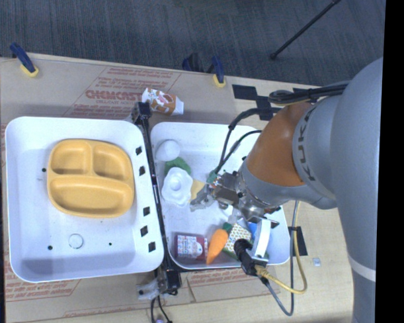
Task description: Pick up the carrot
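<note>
Two white bins (16, 184) on a cardboard-covered bench (79, 87), grey carpet (127, 22) behind

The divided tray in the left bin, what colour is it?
Yellow; the tray shows plainly in the camera view.

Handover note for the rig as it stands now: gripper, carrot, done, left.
Gripper: over the right bin, above the middle of it; nothing seen between its fingers.
Carrot: lies in the right bin near its front wall, beside a small red packet, apart from the gripper.
Yellow divided tray sits in the left bin.
Done: no pick yet.
Left: reach the carrot, grasp, lift.
</note>
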### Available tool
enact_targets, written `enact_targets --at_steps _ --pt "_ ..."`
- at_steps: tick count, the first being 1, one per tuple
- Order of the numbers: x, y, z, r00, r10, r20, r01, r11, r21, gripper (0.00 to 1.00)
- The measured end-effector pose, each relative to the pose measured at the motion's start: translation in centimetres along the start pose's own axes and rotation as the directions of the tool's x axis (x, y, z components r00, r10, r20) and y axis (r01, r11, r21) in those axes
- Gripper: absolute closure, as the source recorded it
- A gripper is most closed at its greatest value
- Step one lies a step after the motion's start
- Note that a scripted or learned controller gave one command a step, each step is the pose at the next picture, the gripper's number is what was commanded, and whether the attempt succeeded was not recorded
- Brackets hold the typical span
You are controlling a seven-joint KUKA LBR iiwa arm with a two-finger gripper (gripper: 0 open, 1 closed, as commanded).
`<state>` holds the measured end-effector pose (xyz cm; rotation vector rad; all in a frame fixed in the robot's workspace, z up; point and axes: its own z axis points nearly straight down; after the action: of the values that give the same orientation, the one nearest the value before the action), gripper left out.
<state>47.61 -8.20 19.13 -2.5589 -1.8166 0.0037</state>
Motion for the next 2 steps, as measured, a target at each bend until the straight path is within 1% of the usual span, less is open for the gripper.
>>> enact_targets --at_steps 1,2 --pt "-4.55 1.85 9.77 0.97 -0.245 -0.001 0.245 0.97 -0.007 0.0" --pt "-4.58 1.73 8.91 0.969 -0.248 -0.002 0.248 0.969 -0.001 1.0"
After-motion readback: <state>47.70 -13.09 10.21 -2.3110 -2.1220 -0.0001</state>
